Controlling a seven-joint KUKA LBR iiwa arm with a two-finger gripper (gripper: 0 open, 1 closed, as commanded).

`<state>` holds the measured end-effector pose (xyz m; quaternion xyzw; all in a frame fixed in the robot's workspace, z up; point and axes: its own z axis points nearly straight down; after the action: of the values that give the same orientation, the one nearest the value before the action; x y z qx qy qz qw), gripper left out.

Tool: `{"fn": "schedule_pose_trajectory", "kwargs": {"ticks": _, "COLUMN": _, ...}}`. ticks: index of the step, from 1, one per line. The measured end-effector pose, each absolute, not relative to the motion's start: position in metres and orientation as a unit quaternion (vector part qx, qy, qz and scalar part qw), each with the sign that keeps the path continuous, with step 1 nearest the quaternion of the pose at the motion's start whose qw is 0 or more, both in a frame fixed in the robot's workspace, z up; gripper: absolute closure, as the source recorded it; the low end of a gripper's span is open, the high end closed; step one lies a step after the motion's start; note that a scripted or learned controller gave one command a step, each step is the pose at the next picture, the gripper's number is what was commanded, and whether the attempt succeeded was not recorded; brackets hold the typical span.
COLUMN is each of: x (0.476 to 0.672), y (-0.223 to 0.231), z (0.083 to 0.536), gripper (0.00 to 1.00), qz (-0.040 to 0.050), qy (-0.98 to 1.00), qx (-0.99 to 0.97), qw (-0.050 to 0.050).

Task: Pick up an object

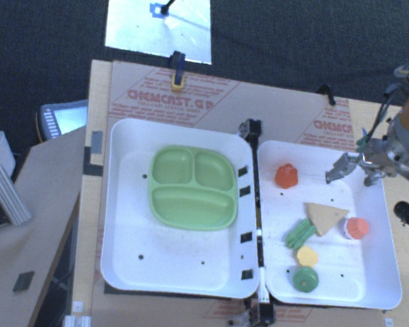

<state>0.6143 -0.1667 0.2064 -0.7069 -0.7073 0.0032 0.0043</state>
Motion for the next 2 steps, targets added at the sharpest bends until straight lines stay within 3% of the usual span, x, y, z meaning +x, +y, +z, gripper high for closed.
{"fn": "schedule_pose_trajectory", "kwargs": {"ticks": 1, "x": 0.617, "y": -0.166, "z": 0.213, "gripper": 0.00, "qz": -0.0002, "qy": -0.708, "qx": -0.706, "qw": 0.000}}
{"fn": "schedule_pose_trajectory", "kwargs": {"ticks": 2, "x": 0.617, "y": -0.174, "z": 0.169, "gripper": 0.00, "qz": 0.0005, "qy": -0.708, "qx": -0.707, "qw": 0.000}}
